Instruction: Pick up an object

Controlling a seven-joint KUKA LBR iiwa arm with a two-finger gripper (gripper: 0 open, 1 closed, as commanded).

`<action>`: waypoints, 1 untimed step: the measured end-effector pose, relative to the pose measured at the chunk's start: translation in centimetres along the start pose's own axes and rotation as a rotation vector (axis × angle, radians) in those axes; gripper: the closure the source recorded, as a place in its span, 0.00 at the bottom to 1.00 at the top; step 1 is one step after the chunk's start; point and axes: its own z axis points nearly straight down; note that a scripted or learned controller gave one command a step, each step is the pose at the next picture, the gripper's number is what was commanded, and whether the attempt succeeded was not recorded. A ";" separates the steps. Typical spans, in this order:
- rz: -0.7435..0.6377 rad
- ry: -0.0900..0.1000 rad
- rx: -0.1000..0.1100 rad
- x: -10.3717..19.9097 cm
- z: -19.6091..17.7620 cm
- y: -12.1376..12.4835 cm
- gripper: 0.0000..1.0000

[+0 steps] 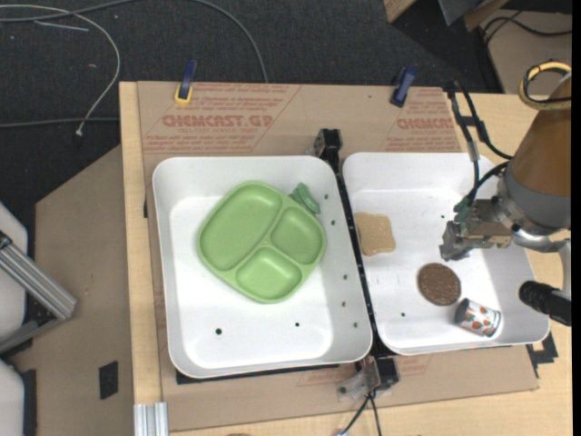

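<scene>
Over the right white bin (399, 175), the pincer (457, 243) hangs at twelve o'clock of the round brown cookie (439, 283); its grip I cannot tell.

brown disc (439, 283), tan slice (374, 233) and small can (477, 317) in right bin (399, 175).

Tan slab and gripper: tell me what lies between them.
Camera view: bare white bin floor between the tan slab and the gripper; the brown disc sits lower.
</scene>
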 end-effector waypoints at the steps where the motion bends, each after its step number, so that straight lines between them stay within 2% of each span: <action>1: 0.000 -0.001 -0.001 4.5 0.0 -0.4 1.00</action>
